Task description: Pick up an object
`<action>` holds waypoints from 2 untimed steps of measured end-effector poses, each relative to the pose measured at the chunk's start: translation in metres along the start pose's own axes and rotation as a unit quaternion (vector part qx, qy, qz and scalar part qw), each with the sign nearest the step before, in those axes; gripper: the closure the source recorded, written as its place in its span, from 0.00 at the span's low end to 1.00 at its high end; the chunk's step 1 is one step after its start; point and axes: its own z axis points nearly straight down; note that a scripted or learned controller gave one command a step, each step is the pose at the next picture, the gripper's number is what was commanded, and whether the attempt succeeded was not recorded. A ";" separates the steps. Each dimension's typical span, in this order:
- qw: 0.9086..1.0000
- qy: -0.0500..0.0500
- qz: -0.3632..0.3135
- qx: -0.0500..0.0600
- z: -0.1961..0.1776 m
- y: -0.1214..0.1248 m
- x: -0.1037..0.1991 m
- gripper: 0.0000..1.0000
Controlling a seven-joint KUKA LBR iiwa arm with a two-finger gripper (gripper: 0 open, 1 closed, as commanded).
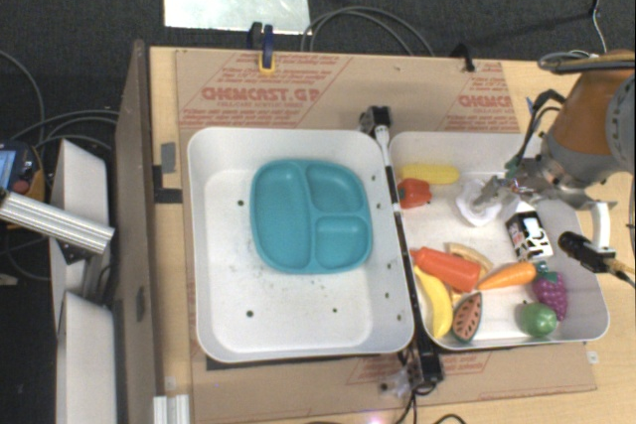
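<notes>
From my seat at the remote station, I saw two white bins side by side on the bench. The left bin point(214, 243) held one thing, a teal divided plate point(310, 215) lying flat near its middle, with three compartments, none of which had anything in it.

The right bin point(586, 325) carried all the toy food. Toward its upper left lay a yellow piece point(429, 175) and, just below it, a small red-orange piece point(414, 194). A white lumpy object point(477, 204) sat right of those, near the bin's centre top. In the lower half I counted a red pepper point(447, 266), a banana point(433, 301) beneath it along the left wall, a watermelon slice point(467, 315), a carrot point(509, 275), purple grapes point(552, 291) and a green round fruit point(538, 318) in the lower right corner. A small black-and-white box point(528, 235) stood right of centre.

The gripper point(507, 186) hung at the right of the frame over the upper part of the right bin, its tip just beside the white lumpy object. I could not tell how the tool was set, nor whether it touched anything.
</notes>
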 end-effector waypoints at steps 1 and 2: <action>1.000 0.000 -0.001 0.000 -0.011 0.001 0.000 1.00; 1.000 0.000 0.001 -0.001 -0.066 -0.027 -0.001 1.00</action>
